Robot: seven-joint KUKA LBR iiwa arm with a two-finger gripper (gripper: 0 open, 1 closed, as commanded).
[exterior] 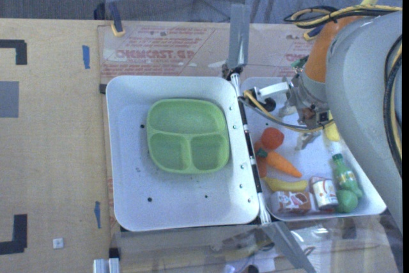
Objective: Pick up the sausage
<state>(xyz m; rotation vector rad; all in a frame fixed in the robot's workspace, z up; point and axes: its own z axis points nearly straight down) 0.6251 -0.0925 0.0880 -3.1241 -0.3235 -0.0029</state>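
Item 1: my gripper (pixel 307 135), low over the upper part of the right bin (pixel 374 204). Open or closed: I cannot tell. I see nothing held in it.

Item 2: sausage (pixel 261 164), probably the reddish-brown piece against that bin's left wall, partly hidden behind the carrot (pixel 282 163). It lies below the tomato (pixel 273 137) and apart from my gripper.

Item 3: banana (pixel 285 184), can (pixel 324 192), green bottle (pixel 343 171), along the lower end.

Item 4: left bin (pixel 128 201), bearing a green plate (pixel 188 135).

Status: pick not yet made. Remaining: move across to the sausage, close on it, lift.
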